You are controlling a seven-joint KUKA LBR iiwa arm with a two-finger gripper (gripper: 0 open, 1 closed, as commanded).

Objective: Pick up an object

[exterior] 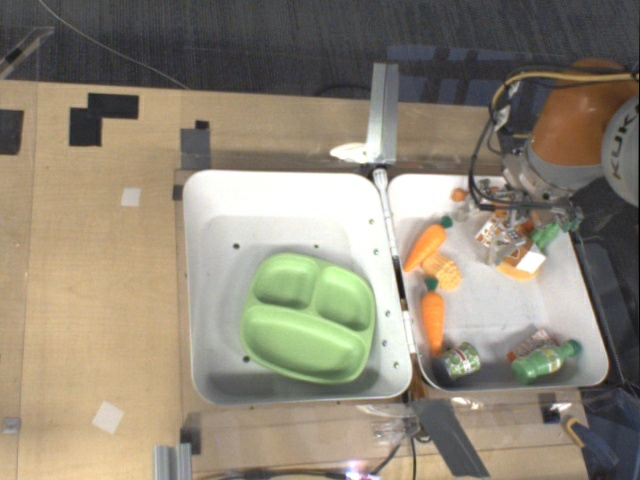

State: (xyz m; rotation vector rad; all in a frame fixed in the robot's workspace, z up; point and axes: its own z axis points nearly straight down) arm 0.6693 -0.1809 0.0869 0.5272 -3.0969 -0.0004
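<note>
Hand [520,203] first: I see it low over the far end of the right bin [590,298], under the orange wrist band, and I cannot tell from this slanted view what state it is in, because the wrist housing and cables cover it. Nothing is visibly caught in it, so I don't count anything as held.

Directly beneath it lies a small clutter: a white-and-orange packet [522,261] with a little green piece [546,234] just beside it, toward the arm's side. I judge this heap to be the target, since the arm stands right over it and the task asks for any one object.

Away from the hand, toward the bin divider, a carrot [427,244] lies at a slant, with a yellow-orange corn-like piece [447,273] touching its lower side. Further toward the near wall of the bin, well apart from the hand, sit a second carrot [433,320], a small can [461,361] on its side and a green bottle [545,361], also lying flat.

Across the divider, the left bin [215,268] carries a green divided plate [308,318], far from the hand and out of this attempt.

Objects in the heap overlap, so I expect a closing grip there may catch an edge and slip.
</note>
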